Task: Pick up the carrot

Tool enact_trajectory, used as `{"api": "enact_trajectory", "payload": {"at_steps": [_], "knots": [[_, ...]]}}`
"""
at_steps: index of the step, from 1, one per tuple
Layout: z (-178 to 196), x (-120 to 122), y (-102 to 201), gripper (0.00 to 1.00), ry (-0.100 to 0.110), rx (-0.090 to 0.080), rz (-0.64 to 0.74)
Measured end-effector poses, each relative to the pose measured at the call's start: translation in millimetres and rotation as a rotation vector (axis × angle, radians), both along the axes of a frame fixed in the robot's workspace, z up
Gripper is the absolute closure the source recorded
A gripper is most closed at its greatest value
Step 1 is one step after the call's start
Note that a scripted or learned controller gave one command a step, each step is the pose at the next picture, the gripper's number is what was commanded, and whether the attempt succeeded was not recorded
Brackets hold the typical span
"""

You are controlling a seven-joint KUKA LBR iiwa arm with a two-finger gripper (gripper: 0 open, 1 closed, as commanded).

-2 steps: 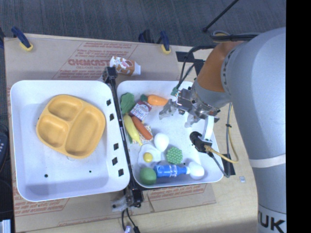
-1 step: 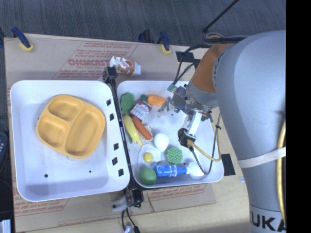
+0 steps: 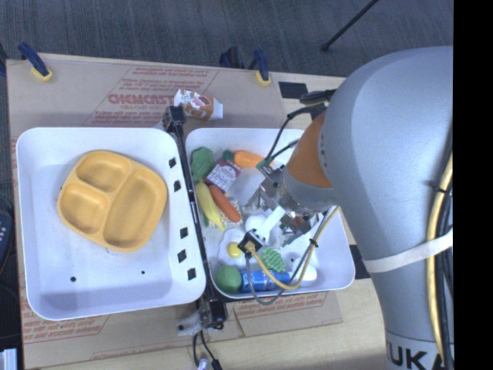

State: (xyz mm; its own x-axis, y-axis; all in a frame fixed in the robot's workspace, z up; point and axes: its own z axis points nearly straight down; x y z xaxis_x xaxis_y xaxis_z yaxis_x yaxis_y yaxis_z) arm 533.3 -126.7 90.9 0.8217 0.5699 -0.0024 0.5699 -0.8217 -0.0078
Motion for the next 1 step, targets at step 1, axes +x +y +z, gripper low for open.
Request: {"api": "enact_trajectory", "payload": {"at_steps": [1], "knots": [[9.9,0.0,0.5,1.00,0.003,0.004,0.008]]}}
